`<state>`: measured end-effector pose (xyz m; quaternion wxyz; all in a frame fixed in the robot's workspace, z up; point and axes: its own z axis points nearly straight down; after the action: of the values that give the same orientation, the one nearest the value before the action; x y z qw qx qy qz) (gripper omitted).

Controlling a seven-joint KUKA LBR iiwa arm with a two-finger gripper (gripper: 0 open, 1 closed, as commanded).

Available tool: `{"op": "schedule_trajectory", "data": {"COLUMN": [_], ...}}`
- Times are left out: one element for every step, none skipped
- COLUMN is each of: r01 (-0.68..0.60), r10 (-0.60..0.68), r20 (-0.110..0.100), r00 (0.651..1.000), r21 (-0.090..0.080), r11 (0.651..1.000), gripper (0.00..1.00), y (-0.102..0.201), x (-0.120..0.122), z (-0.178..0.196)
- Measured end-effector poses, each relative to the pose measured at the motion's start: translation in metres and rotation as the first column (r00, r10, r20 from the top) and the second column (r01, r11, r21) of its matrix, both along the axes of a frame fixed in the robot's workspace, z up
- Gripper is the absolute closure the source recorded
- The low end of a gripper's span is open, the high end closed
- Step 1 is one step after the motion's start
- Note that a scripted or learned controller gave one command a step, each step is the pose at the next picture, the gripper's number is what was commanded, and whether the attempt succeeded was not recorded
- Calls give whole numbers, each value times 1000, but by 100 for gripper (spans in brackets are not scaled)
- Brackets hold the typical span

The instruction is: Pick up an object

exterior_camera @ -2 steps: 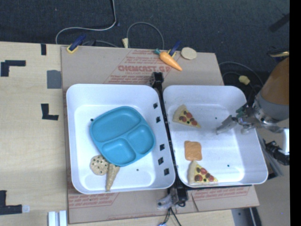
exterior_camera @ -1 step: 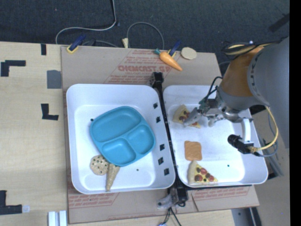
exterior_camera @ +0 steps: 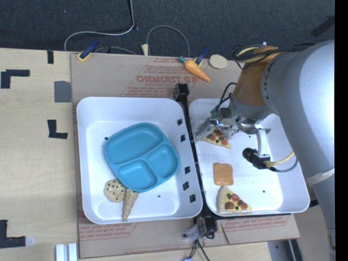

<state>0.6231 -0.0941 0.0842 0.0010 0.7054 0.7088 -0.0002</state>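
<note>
Right bin (exterior_camera: 288, 197): gripper (exterior_camera: 217, 128) low at upper left, fingers splayed apart astride a pizza slice (exterior_camera: 219, 138); cracker (exterior_camera: 223, 173) and second pizza slice (exterior_camera: 232, 200) below. Left bin (exterior_camera: 89, 162): blue tray (exterior_camera: 141, 156), cookie (exterior_camera: 113, 190), cone (exterior_camera: 128, 202).

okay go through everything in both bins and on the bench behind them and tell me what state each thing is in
Blue three-compartment plastic plate: flat in left bin, tilted askew.
Round speckled cookie: flat, at plate's lower-left edge.
Beige ice-cream cone: lying down, touching cookie.
Toy pizza slice: flat in right bin, under the claw.
Square tan cracker: flat, apart from others.
Second pizza slice: flat, near right bin's front wall.
Orange toy carrot: lying on cardboard behind bins.
</note>
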Motion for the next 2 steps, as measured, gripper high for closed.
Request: {"op": "schedule_trajectory", "data": {"r01": [9, 5], "r10": [-9, -5], "r20": [3, 12], "r00": [1000, 1000], "r21": [0, -5], "r11": [1000, 1000], "gripper": [0, 0], "y": [-21, -16], "x": [-112, -117], "z": [3, 3]}}
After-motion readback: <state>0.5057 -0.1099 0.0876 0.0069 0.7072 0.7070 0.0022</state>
